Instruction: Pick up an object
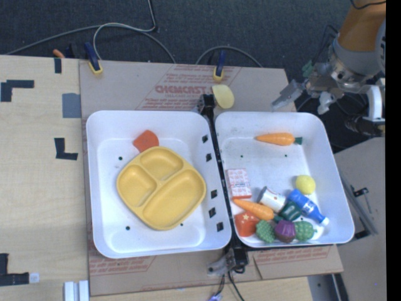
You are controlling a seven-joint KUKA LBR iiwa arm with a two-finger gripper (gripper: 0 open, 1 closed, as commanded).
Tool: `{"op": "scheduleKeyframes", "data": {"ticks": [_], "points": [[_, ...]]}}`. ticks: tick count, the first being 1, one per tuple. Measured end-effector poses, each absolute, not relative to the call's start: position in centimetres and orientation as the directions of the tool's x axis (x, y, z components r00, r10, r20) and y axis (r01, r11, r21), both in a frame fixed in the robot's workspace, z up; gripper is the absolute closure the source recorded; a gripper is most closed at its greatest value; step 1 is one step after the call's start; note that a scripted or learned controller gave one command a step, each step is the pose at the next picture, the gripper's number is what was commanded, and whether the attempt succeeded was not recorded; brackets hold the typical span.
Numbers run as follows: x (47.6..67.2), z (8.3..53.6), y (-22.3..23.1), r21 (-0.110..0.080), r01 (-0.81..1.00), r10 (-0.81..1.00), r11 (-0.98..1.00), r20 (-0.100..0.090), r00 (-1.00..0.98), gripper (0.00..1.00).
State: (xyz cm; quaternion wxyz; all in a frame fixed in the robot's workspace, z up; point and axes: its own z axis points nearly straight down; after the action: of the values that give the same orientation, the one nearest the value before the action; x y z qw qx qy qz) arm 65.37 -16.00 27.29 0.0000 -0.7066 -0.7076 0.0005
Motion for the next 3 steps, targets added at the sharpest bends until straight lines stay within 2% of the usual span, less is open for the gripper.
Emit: {"op": "scheduleKeyframes", "data": {"ticks": [1,2,3], "points": [[65.2,8.6,-17.0,0.001,1.0,1.0,0.001,-0.001,-0.001,0.0],[66.8,9.5,-13.2,-0.004,1.0,1.0,0.001,0.001,-0.001,0.0],[66.0,8.4,-10.3,-0.002,1.0,1.0,0.002,-0.001,-0.002,0.0]]}}
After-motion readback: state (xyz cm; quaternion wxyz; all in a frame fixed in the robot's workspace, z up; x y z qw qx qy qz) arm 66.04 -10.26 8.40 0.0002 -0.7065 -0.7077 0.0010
